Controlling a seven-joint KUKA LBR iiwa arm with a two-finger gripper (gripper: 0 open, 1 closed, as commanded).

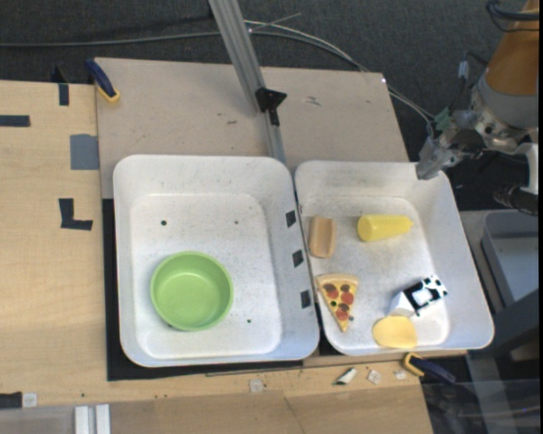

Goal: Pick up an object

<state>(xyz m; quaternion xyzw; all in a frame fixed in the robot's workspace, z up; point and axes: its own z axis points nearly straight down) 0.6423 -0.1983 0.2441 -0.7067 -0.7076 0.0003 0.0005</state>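
The right bin [462, 242] holds a tan bread-like piece [321, 237], a yellow cylinder [384, 227], a pizza slice [338, 299], a yellow rounded piece [395, 332] and a black-and-white block [423, 293]. In the left bin [131, 242] sits a green bowl [191, 289]. My gripper [432, 163] hangs over the right bin's far right corner, up and to the right of the yellow cylinder, with nothing seen between its fingers.
A grey pole [244, 52] slants up from between the bins at the back. Yellow-and-blue clamps sit at the board's far left corner [102, 80] and near front right [425, 366]. Cables run along the back.
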